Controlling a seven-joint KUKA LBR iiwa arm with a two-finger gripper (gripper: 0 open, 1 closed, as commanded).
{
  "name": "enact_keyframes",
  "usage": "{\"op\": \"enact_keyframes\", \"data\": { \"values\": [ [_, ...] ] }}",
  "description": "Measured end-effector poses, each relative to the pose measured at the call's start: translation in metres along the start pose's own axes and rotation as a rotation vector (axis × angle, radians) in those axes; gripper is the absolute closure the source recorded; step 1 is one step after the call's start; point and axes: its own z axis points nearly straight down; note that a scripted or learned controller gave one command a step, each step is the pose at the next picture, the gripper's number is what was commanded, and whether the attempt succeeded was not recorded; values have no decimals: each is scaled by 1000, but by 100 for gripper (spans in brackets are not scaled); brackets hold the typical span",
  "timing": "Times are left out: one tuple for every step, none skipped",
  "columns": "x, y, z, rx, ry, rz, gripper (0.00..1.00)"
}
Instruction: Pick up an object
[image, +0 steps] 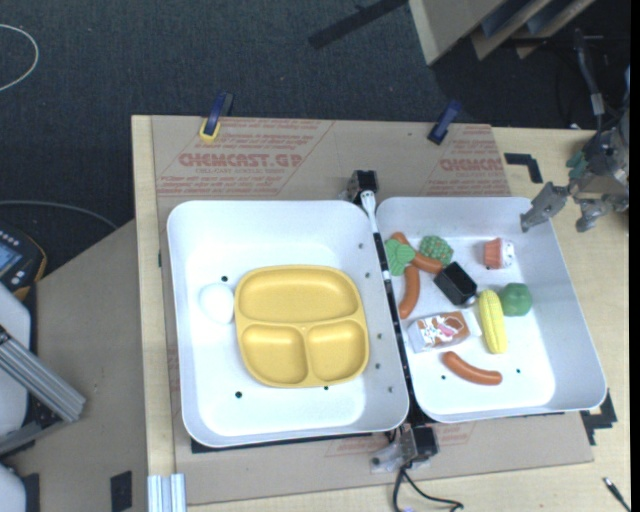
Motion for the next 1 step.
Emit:
{"op": "enact_keyframes", "data": {
  "values": [
    [1, 3, -9, -14, -4, -4, 0]
  ]
}}
